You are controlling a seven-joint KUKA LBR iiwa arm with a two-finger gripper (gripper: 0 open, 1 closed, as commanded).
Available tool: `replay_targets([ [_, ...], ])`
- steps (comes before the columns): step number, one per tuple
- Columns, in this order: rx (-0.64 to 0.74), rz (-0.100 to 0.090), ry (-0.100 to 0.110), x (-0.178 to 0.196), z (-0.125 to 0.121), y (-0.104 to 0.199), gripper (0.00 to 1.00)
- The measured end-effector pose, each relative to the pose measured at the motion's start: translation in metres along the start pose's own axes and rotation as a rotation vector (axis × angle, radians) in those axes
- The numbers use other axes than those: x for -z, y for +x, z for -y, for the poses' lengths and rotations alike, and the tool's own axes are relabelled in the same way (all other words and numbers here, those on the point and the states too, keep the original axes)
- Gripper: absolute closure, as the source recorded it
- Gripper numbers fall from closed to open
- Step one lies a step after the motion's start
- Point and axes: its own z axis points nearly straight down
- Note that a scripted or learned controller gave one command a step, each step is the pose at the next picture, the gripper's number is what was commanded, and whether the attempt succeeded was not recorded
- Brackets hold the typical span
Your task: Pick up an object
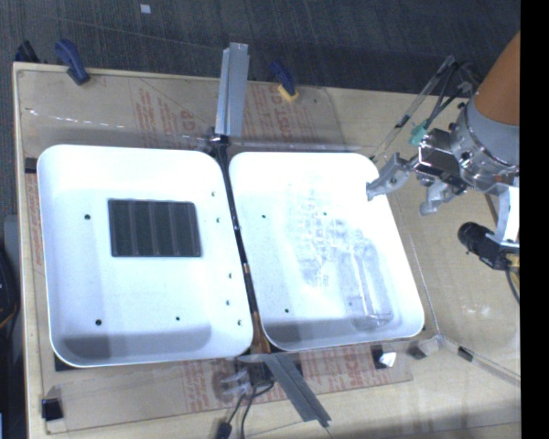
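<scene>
We look down at a slant on a pale wooden bench [457, 300] that bears two shallow white bins side by side. The left bin [73, 318] sits toward nine o'clock of the scene, and a dark grey ribbed rectangular panel [155, 228] lies flat in its upper middle, well apart from every wall. The right bin [265, 245] touches it along a dark seam at the centre, and inside it we make out a cluster of clear, glassy objects [334, 254] spread from the bin's middle down toward five o'clock; they are so pale against the white floor that we cannot tell how many there are or what each one is. The longest clear piece [371, 291] looks like a tube or bottle lying on its side near the bin's lower right corner. The arm [499, 108], grey with an orange band, comes in at about two o'clock, and its gripper [403, 190] hangs just outside the right bin's upper right corner, over the rim and the bare bench, well apart from the clear objects. We see two grey fingers [384, 183] spread apart with nothing between them, so it holds nothing. A metal bar [231, 90] stands at twelve o'clock behind the seam, with blue clamps [71, 60] on the bench's far edge, and another metal bar [297, 393] lies at six o'clock.
</scene>
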Motion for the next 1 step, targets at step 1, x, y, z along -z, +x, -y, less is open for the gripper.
replay_targets([
  [1, 0.017, -0.001, 0.002, -0.0082, 0.0246, -0.0074, 0.0],
])
